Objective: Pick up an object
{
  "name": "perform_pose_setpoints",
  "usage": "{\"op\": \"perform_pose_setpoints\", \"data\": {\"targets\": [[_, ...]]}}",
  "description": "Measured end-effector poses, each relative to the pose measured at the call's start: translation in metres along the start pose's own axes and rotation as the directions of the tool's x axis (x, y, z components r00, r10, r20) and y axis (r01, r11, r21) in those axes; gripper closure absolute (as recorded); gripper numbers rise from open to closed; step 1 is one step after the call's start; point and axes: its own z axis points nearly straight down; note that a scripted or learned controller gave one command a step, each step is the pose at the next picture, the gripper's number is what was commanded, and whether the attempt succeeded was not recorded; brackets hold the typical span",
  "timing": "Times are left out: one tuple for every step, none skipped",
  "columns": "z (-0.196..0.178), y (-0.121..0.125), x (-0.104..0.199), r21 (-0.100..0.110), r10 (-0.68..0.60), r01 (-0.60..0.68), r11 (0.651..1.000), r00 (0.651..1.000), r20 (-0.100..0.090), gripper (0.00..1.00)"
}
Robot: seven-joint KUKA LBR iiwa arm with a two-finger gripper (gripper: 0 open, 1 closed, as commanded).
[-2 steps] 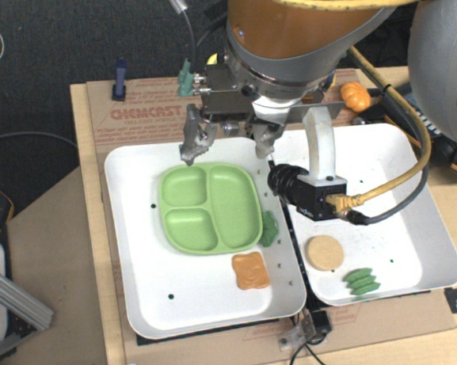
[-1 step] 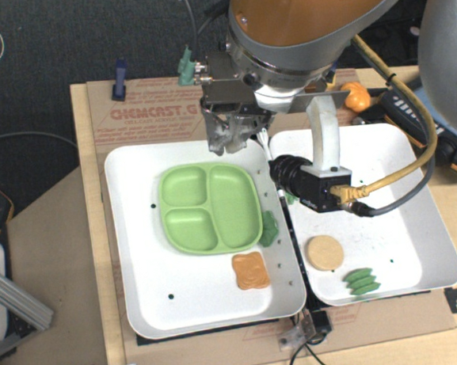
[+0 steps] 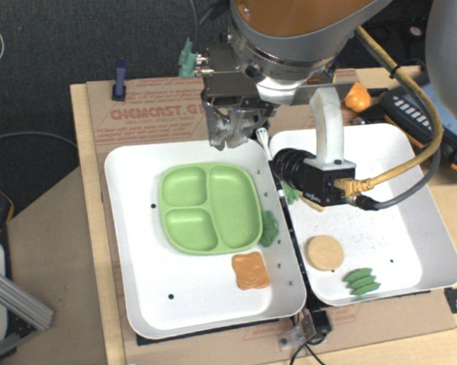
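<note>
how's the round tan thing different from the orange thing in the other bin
The round tan piece is a pale, plain disc; the orange piece is darker, squarish and looks embossed. The tan piece lies in the right bin, with open floor around it; the orange piece lies in the left bin, just below the green divided plate. Both lie flat near the bins' front edges.

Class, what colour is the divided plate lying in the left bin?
Light green; the divided plate shows clearly in the camera view.

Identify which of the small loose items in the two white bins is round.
The tan round cookie-like disc in the right bin. The orange waffle-like piece is squarish, and the green pea pod is long and narrow.
</note>
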Motion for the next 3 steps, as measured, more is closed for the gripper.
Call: {"op": "perform_pose_setpoints", "data": {"targets": [[0.1, -0.005, -0.011, 0.016, 0.003, -0.003, 1.0, 1.0, 0.007, 1.0], [0.084, -0.004, -0.01, 0.003, 0.001, -0.001, 1.0, 1.0, 0.0, 1.0], [0.182, -0.004, -0.073, 0.017, 0.008, -0.008, 1.0, 1.0, 0.007, 1.0]]}}
